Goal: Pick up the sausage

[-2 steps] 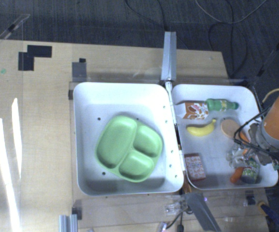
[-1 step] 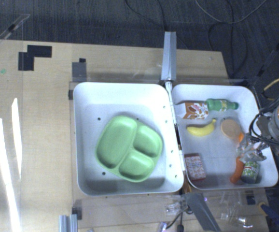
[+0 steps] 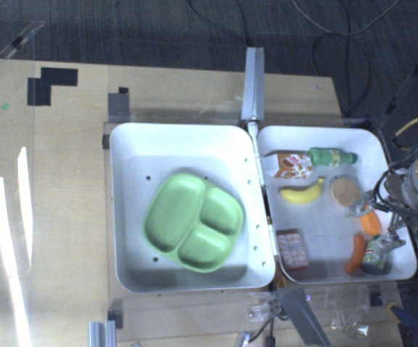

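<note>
The sausage is a short orange-red piece lying near the front right corner of the right bin. It rests against a small greenish can. My gripper hangs over the bin's right edge, just right of and above the sausage, close to the can. An orange round item lies just left of the gripper. Nothing shows held in the gripper.
The right bin also holds a green bottle, a brown carton, a banana, a tan disc and a dark patterned box. A green divided plate lies in the left bin.
</note>
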{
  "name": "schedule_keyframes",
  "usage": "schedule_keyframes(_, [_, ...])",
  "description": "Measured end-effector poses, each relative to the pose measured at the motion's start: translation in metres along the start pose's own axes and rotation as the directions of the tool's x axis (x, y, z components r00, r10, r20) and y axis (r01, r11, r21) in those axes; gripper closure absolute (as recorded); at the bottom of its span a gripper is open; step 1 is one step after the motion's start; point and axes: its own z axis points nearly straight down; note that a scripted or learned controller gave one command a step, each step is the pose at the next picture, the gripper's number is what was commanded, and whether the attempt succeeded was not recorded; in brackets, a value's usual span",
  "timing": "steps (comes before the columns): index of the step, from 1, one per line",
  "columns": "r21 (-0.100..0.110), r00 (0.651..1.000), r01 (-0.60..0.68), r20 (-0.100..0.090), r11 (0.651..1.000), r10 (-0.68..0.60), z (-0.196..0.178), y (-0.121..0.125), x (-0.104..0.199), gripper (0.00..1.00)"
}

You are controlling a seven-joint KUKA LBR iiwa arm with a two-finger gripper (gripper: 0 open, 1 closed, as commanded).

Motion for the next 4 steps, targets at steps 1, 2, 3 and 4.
schedule_keyframes(1, [0.001,0.995,-0.100,0.002,0.995,0.100,0.062,0.048,-0.027,0.00])
schedule_keyframes(2, [0.004,0.996,0.091,0.002,0.996,-0.091,0.062,-0.004,-0.008,0.00])
schedule_keyframes(3, [0.006,0.958,0.286,0.000,0.958,-0.286,0.062,0.030,-0.021,0.00])
schedule_keyframes(4, [0.014,0.960,0.281,0.010,0.960,-0.281,0.048,0.029,-0.025,1.00])
